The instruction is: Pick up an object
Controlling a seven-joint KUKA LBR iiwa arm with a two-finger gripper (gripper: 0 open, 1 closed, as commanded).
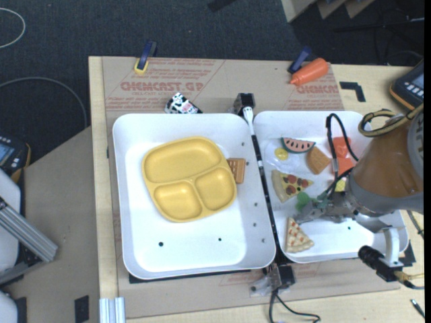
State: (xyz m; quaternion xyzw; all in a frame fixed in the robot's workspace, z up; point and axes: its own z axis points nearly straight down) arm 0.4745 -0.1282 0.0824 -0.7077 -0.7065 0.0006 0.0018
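- The gripper (pixel 304 210) is seen low in the right bin (pixel 350 249), reaching in from the right among toy food pieces.
- Whether the claw is apart or together cannot be told; nothing is seen clamped in it.
- Candidate objects lie close by: a green piece (pixel 304 198) touching the tip, a pizza slice (pixel 289 184) just above, a second pizza slice (pixel 297 236) just below.
- A watermelon slice (pixel 297 144) and a brown biscuit (pixel 317 159) lie farther up the bin.
- A yellow divided tray (pixel 188 177) is noted in the left bin (pixel 135 234).
- Judgement: one piece should be centred under the tip before closing, so that neighbours are not nudged aside.
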